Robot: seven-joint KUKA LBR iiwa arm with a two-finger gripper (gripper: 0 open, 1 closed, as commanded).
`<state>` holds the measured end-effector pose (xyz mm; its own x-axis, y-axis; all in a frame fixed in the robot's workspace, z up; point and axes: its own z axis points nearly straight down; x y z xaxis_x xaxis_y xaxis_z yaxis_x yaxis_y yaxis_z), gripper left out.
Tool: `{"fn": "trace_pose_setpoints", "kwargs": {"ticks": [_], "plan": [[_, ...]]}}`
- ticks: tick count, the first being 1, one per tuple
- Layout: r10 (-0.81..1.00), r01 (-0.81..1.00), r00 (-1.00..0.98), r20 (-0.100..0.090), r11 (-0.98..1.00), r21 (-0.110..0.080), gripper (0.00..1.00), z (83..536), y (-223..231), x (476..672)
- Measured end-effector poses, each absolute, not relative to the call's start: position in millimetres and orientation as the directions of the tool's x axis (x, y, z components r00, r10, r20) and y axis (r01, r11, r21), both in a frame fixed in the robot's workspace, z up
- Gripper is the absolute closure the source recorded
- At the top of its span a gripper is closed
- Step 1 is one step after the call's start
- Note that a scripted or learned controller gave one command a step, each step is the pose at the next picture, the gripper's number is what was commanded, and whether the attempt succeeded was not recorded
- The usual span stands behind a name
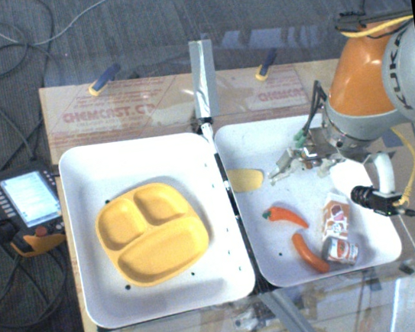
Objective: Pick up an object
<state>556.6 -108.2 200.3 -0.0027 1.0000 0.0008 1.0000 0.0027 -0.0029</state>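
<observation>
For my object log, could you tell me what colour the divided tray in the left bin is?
The divided tray is yellow, seen clearly in the camera view.

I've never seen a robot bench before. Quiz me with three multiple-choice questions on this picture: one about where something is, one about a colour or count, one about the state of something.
1. Where is the yellow divided tray?
A. in the left bin
B. in the right bin
C. on the floor

2. How many compartments does that tray have?
A. one
B. three
C. six

3. How does the orange pepper lie?
A. held up in the hand
B. standing inside the tray
C. flat on the right bin's floor, apart from the hand

Answers:
1 A: the tray sits in the left bin.
2 B: two small sections above one large one.
3 C: the pepper lies in the right bin, below the hand, with white floor between them.
</observation>
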Motion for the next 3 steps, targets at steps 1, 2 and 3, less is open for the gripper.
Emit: {"fn": "trace_pose_setpoints", "kwargs": {"ticks": [1, 2, 3], "plan": [[0.995, 0.995, -0.098, -0.001, 0.098, 0.009, 0.00, 89.2, -114.9, 521.8], [0.995, 0.995, -0.098, -0.003, 0.098, 0.014, 1.00, 100.0, -115.3, 523.6], [1.000, 1.000, 0.030, -0.003, -0.030, -0.001, 1.00, 244.4, -69.1, 552.2]]}}
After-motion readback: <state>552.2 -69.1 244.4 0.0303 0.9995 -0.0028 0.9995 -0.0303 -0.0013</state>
